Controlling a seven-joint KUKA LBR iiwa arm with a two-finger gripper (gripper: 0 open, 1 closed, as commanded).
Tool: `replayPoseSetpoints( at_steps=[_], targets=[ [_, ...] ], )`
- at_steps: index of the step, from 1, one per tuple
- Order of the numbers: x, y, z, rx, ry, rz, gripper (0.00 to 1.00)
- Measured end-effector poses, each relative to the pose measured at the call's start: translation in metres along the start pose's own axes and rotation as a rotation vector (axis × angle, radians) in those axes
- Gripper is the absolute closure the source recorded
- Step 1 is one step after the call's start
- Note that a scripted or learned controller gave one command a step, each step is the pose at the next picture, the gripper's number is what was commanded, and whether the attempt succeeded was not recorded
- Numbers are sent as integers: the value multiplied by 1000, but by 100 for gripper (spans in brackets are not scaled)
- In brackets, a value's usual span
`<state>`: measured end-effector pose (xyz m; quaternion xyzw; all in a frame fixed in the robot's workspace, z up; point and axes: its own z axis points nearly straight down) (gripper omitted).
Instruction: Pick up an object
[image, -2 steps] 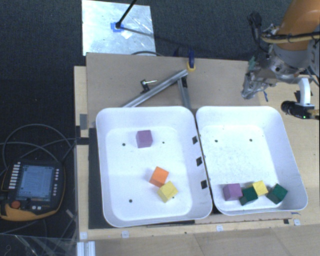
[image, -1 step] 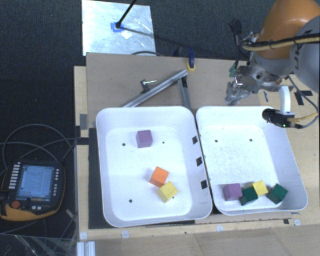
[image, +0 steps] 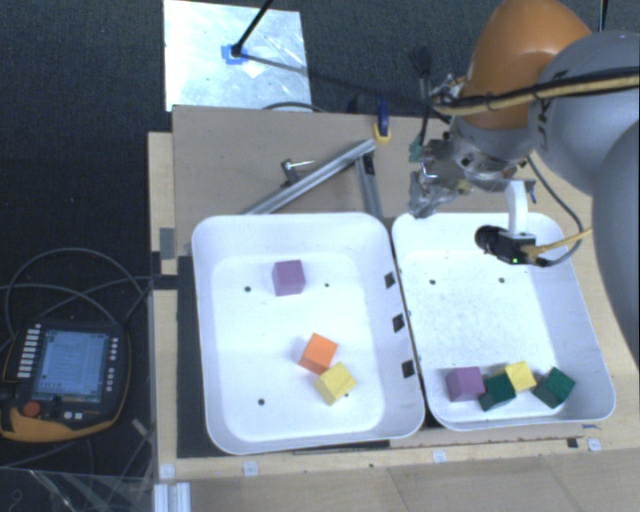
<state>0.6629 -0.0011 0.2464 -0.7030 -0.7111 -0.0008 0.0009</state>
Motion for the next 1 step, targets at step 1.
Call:
replayPoseSetpoints(
  at_steps=[1],
  targets=[
    [55, -12, -1, 0, 0, 0, 100]
  ],
)
